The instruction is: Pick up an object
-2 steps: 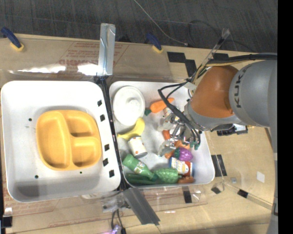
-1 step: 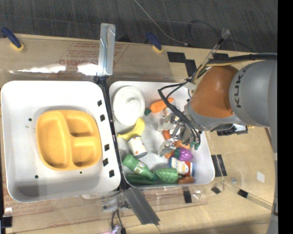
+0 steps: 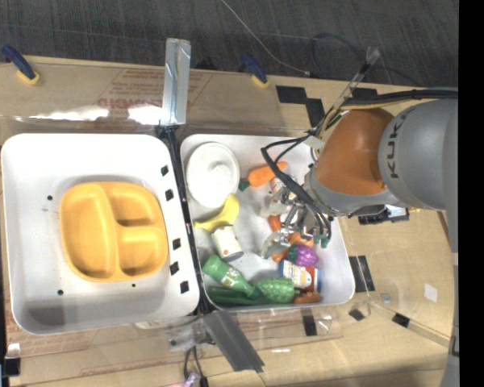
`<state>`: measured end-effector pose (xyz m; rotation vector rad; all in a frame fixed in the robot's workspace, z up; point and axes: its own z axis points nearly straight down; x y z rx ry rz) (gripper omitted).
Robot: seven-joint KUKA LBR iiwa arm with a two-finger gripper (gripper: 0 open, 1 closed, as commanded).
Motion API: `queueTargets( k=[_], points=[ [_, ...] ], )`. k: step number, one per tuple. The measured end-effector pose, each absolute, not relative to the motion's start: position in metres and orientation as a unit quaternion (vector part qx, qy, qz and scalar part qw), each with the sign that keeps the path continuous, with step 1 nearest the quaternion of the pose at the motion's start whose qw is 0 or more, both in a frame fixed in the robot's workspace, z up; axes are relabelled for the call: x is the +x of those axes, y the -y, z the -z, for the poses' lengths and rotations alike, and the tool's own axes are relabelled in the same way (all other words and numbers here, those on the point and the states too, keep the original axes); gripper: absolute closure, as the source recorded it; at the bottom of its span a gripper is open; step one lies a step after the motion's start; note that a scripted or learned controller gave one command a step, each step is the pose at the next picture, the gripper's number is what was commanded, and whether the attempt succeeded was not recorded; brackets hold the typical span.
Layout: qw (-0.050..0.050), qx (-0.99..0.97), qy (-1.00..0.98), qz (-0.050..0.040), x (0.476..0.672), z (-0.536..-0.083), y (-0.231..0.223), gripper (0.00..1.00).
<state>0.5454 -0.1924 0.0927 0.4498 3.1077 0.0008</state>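
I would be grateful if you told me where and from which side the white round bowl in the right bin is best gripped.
Probably at the rim of the white round bowl, coming straight down from above: it sits upright with its opening up near the right bin's far left corner, so the thin rim on its open side, toward the orange carrot toy, is likely easiest to pinch.

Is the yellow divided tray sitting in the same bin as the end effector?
No, the yellow divided plastic tray lies in the left white bin, while the end effector is over the right bin.

Two white bins (image 3: 89, 147), one yellow tray (image 3: 113, 230).
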Motion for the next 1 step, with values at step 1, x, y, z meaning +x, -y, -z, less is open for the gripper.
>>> queueTargets(
  k=[1],
  points=[
    [0.002, 0.14, -0.99, 0.0, 0.5473, -0.1036, 0.1912, 1.0]
  ],
)
